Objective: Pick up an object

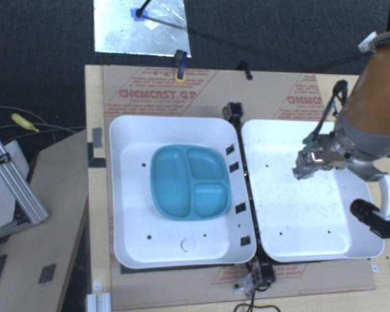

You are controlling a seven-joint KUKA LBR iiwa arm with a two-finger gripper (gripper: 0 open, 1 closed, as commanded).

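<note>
From above, the blue plate (190, 181) lies flat in the middle of the left bin (127, 135), the one thing there to pick. The gripper (305, 166) hangs over the right bin (273, 239), at the frame's right, well apart from the plate, so it looks parked between tries. How far its hand is open I cannot tell; nothing shows in it.
</note>
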